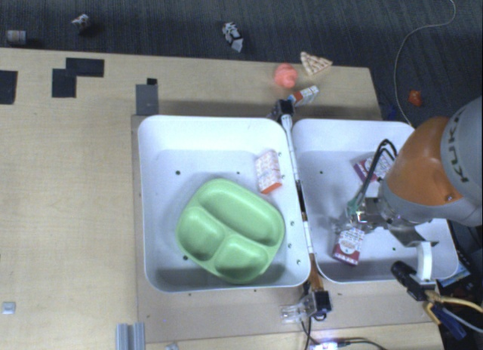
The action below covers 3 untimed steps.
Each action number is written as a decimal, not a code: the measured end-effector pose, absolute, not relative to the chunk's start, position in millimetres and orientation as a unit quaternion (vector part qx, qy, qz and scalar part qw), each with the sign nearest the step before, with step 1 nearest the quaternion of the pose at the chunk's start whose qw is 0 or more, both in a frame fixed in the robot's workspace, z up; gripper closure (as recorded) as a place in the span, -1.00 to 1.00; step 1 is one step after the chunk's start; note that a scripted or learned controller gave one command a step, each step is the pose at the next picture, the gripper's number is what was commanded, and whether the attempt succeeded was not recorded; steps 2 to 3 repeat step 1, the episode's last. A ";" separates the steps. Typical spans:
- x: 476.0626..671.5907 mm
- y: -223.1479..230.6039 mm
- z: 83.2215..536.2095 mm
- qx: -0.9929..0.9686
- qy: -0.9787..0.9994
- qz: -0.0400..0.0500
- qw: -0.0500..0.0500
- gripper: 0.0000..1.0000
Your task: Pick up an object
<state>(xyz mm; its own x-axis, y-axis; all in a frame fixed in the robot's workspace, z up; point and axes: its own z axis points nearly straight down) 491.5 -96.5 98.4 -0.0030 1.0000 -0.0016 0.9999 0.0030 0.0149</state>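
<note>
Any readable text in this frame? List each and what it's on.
"KU": dark letters on the grey arm, cut off at the picture's right edge.
Small red and white packet in the left bin: print too blurred to read.
Red and white packet in the right bin, under the claw: print too blurred to read.

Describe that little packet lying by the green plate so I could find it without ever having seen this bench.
Start at the left white bin, the one that holds the big green divided plate. Look just past the plate's upper right edge, near the wall shared with the other bin: the small packet lies there, flat on the bin floor. It is white with reddish print and an orange end, far smaller than the plate.
</note>
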 end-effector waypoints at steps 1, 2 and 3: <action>487.9 -18.8 185.0 0.705 0.709 0.002 0.001 1.00; 487.9 -18.8 185.0 0.705 0.709 0.002 0.001 1.00; 487.9 -18.8 185.0 0.705 0.709 0.002 0.001 1.00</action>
